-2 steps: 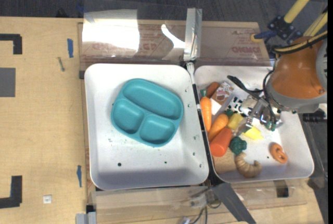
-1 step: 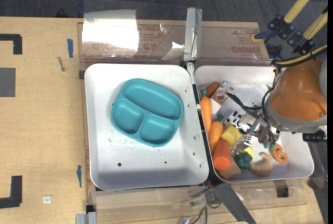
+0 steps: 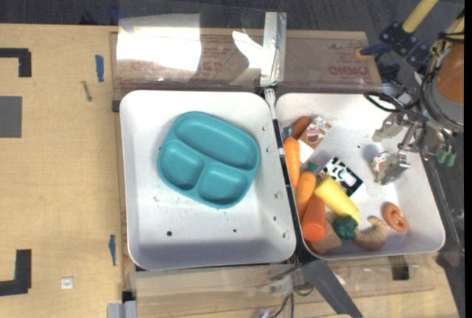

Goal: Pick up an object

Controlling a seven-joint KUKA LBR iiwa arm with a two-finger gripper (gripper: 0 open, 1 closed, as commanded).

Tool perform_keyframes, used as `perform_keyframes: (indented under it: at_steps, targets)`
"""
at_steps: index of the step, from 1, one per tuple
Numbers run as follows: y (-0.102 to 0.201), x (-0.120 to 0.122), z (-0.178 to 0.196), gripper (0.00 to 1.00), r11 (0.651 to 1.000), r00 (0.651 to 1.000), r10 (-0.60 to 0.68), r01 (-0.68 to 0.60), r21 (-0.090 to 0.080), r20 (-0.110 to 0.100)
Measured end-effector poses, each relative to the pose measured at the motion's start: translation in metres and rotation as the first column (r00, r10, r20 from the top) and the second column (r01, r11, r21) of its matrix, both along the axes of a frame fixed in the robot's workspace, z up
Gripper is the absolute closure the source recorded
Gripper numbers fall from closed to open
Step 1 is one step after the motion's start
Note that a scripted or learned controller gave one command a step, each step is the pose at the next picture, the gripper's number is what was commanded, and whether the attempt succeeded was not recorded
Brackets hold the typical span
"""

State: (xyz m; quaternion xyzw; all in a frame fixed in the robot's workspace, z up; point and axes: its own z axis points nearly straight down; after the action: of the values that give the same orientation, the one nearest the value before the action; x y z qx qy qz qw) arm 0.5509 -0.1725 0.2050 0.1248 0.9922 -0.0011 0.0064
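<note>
While the grey two-finger gripper (image 3: 391, 161) hangs over the right shallow white bin (image 3: 435, 235), I see nothing between its metal fingers — they look slightly spread, empty. So I judge the pick not yet made. The candidates lie in a heap along that bin's left and lower side: two orange plastic carrots (image 3: 292, 159), a yellow corn cob (image 3: 337, 197), a small orange ring (image 3: 394, 217). The teal divided plate (image 3: 209, 157) sits in the left bin — closing and lifting remain
</note>
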Motion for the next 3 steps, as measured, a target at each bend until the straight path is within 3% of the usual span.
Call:
perform_keyframes:
  at_steps: [1, 2, 3]
  targets:
    - [-0.03, 0.082, -0.114, 0.0, 0.997, 0.997, 0.081, -0.081, -0.001, 0.005]
    - [-0.043, 0.073, -0.118, 0.0, 0.992, 0.992, 0.123, -0.123, 0.002, -0.006]
    - [-0.049, 0.058, -0.118, 0.0, 0.997, 0.997, 0.073, -0.073, 0.004, -0.006]
